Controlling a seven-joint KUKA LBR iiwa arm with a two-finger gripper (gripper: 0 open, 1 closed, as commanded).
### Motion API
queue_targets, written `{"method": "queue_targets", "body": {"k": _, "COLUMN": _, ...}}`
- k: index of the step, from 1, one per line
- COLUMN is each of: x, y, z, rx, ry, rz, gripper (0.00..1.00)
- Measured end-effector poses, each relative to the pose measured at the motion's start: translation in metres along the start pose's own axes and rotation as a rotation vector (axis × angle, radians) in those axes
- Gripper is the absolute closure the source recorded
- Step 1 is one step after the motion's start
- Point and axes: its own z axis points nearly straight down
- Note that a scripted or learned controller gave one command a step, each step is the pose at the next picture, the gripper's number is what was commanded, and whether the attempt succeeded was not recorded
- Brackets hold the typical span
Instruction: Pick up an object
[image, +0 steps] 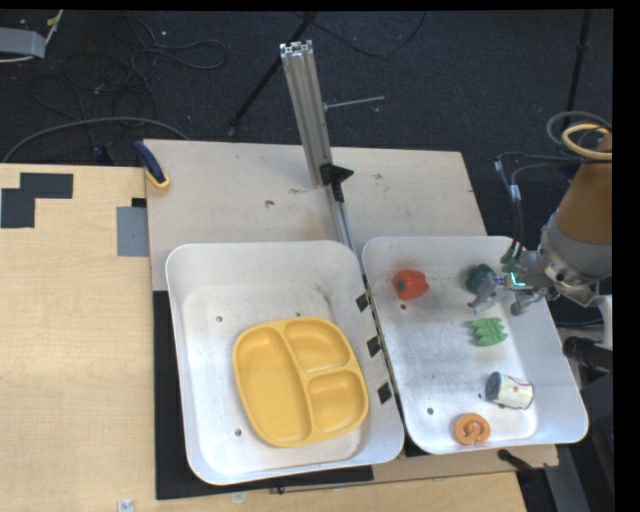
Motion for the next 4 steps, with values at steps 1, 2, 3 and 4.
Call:
{"method": "queue_targets", "body": {"k": 1, "x": 0.0, "y": 0.001, "z": -0.002, "rx": -0.004, "ry": -0.001, "rz": 0.0, "gripper": 0.0}}
{"method": "queue_targets", "body": {"k": 2, "x": 0.007, "y": -0.002, "z": 0.044, "rx": 0.002, "ry": 0.001, "rz": 0.0, "gripper": 0.0}}
{"method": "queue_targets", "body": {"k": 3, "x": 0.005, "y": 0.0, "z": 0.093, "rx": -0.009, "ry": -0.008, "rz": 0.001, "gripper": 0.0}}
{"method": "queue_targets", "body": {"k": 4, "x": 0.002, "y": 0.004, "z": 0.075, "rx": -0.022, "ry": -0.013, "rz": 0.003, "gripper": 1.0}}
